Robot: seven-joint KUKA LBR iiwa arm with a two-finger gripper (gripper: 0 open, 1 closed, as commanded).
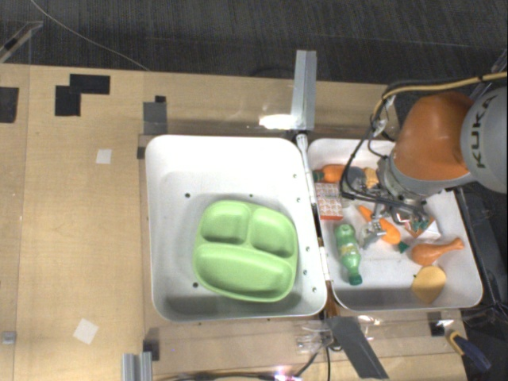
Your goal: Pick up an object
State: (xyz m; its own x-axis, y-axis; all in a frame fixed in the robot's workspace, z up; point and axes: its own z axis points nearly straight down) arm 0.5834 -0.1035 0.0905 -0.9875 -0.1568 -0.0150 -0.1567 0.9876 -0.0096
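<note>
A pale wooden table [71, 236] fills most of the scene, its surface marked with black squares [82, 91] near the upper left and small pale patches [86, 331]. Beyond its far edge lies a dark grey carpeted floor [198, 14], crossed by a thin cable [79, 34]. A metal post [304, 90] stands upright at the table's back.

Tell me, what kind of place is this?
Probably a robotics lab bench: a grey-and-orange arm reaches over two white bins, one holding a green divided plate, the other toy food like a green bottle.
</note>
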